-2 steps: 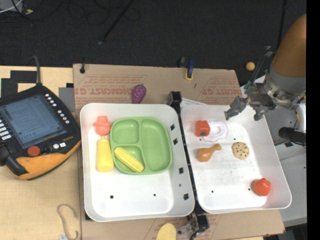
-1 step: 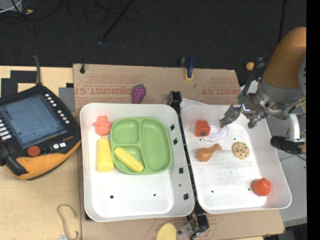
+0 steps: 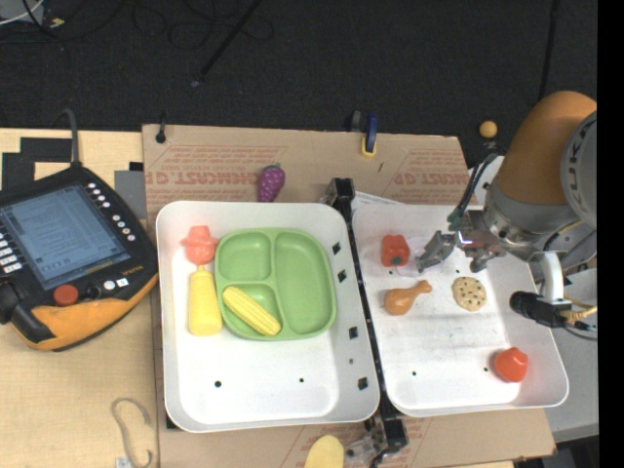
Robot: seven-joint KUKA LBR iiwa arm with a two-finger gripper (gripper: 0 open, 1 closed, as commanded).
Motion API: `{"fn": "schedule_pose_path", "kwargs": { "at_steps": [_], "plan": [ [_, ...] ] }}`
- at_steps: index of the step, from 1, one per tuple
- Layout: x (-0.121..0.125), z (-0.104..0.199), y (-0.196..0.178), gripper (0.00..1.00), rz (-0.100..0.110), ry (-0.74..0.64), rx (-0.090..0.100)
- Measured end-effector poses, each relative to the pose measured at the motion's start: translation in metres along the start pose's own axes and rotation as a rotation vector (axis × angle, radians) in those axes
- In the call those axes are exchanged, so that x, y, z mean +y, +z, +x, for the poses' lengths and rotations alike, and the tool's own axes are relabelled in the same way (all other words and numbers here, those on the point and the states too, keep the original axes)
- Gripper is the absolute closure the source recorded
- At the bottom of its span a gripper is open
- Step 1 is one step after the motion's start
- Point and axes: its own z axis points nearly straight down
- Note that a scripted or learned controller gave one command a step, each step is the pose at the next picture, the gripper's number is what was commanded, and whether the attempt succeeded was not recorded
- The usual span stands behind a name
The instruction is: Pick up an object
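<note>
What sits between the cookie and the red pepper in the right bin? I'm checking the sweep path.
In the camera view, the drumstick lies roughly between the cookie and the red pepper, slightly lower.

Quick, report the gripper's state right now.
Gripper: open, holding nothing, poised over the right bin above the chicken drumstick and cookie.
</note>
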Motion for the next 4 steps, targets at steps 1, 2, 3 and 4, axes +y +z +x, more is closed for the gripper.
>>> {"fn": "schedule_pose_path", "kwargs": {
  "at_steps": [1, 2, 3, 4],
  "plan": [
    [-0.001, 0.001, 0.044, 0.0, -0.002, 0.0, 0.0],
    [-0.001, 0.005, 0.077, 0.0, -0.003, 0.0, 0.0],
    [-0.001, 0.004, 0.065, 1.0, -0.004, 0.003, 0.0],
    [-0.004, 0.0, 0.022, 1.0, -0.01, 0.01, -0.002]
  ]
}}
